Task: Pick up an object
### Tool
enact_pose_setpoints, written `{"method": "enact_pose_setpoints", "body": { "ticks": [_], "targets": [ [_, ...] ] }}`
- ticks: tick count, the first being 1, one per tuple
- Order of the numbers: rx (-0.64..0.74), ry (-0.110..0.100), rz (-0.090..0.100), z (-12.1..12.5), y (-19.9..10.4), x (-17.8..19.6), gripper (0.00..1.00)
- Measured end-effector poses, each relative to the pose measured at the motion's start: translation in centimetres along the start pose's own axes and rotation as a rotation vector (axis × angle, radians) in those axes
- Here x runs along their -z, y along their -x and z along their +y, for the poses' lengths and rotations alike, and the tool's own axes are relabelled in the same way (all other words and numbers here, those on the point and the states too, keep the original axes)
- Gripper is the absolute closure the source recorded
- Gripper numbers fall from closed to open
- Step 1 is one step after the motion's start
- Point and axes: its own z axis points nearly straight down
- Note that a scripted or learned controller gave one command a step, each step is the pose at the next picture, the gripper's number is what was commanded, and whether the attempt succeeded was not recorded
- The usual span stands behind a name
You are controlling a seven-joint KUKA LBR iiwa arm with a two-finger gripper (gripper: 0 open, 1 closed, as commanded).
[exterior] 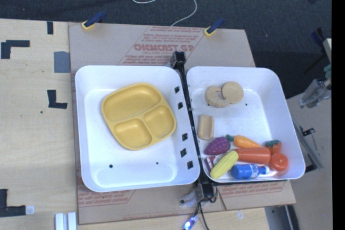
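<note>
Two shallow white plastic bins [86,116] look smooth and faintly glossy. At 9 o'clock, a yellow three-compartment plastic tray [139,115] has a satin sheen. Glossy plastic toy foods [253,156] cluster at 4 o'clock. A printed brown cardboard sheet [156,46] looks matt on the pale wood-grain surface [32,132].

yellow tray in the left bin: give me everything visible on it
The yellow tray looks like matte plastic, with rounded corners and three compartments: one large, two smaller, holding nothing. It lies flat, upright and turned at an angle, in the upper middle of the left bin. Only the bin floor touches it.
</note>
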Motion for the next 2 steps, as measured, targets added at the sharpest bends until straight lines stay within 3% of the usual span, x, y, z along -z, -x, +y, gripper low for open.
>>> {"method": "enact_pose_setpoints", "body": {
  "ticks": [1,2],
  "targets": [
    [0.001,-0.002,0.001,1.2,2.4,-4.2,1.0],
    [0.005,-0.001,0.002,4.7,2.2,-8.4,1.0]
  ]
}}
